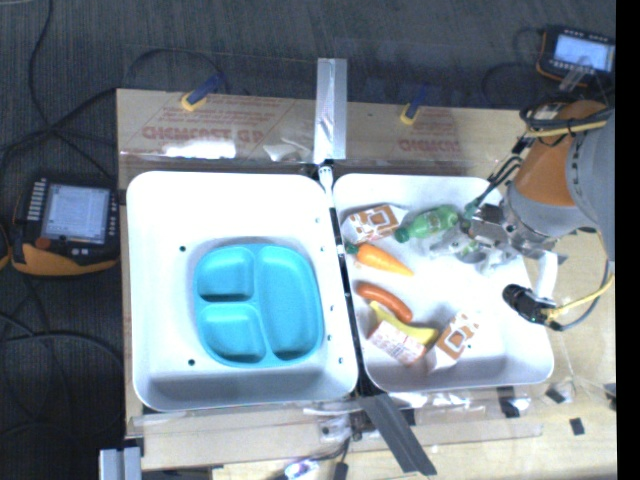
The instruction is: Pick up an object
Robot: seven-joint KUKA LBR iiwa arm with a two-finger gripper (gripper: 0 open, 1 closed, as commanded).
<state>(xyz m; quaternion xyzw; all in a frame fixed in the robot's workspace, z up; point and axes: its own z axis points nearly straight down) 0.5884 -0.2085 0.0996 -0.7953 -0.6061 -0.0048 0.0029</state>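
Note:
My gripper (478,242) hangs low over the back right part of the right bin (520,368), on the grey arm (585,183) with its orange band. Just left of it lies a green bottle (424,224) on its side, its right end close to the gripper. Further left are a brown and white carton (372,220) and an orange carrot (384,259). Toward the front lie a red sausage (381,297), a yellow banana (404,324), a white packet (397,345) and a small carton (457,338).
The left bin (160,368) holds a blue divided tray (258,303). A metal divider (331,118) stands behind the wall where the bins meet. A black cable fitting (527,303) hangs over the right bin's right side. Handheld screens sit off the bench at the left (68,218) and back right (578,53).

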